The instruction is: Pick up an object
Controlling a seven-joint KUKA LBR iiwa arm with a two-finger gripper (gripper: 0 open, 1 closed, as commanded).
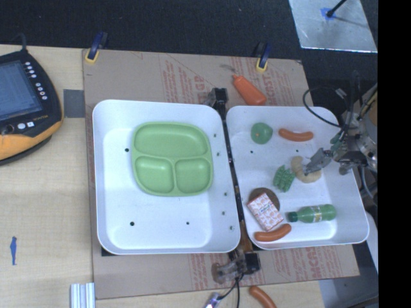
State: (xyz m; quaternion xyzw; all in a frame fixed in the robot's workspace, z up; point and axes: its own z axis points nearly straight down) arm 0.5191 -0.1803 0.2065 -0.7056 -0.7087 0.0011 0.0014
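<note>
A green divided plate (pixel 172 157) lay in the left bin (pixel 109 191). Right of that bin, in the right bin (pixel 343 233), a beige piece (pixel 302 170) lay beside a green ridged toy (pixel 283 178). The gripper (pixel 315 165) touched the beige piece; its spread could not be told.

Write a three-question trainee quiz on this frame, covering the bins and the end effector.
1. True or false: the green divided plate lies in the left bin.
2. Which item is the end effector nearest: A) green bottle, B) beige piece, C) green ball?
3. How many sausages lie inside the right bin?

Key: 1 true. 2 B. 3 two, one at the far side, one at the near edge.
</note>
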